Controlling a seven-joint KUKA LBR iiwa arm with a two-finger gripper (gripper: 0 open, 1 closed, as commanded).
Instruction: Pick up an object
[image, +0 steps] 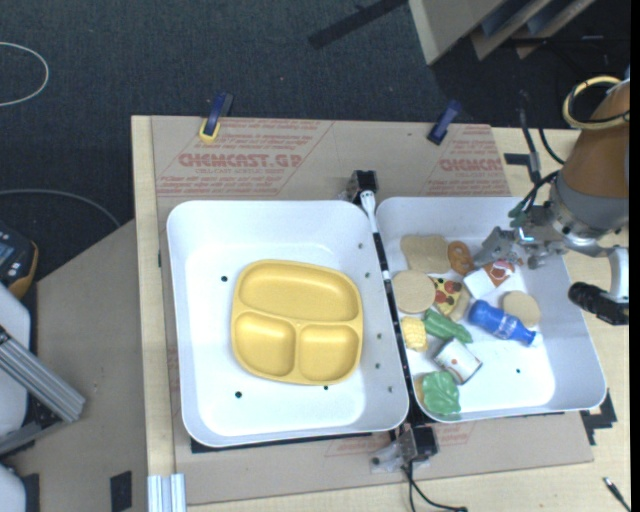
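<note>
My gripper (512, 248) hangs over the far right part of the right bin (570, 385). Just below it is a small red and white object (499, 271); whether it is held is unclear. Lying in the same bin are a blue bottle (502, 322), a tan disc (411, 290), a pizza slice (449, 293), a flat tan piece (423, 250), an orange-brown piece (459, 257), a green item (446, 327), a white can with a red end (458, 362) and a leafy green piece (440, 393).
The left bin (200, 250) holds a yellow divided plate (297, 320). A black divider with clips (378, 250) separates the bins. A yellow corn piece (413, 333) and a tan round piece (521, 307) also lie in the right bin.
</note>
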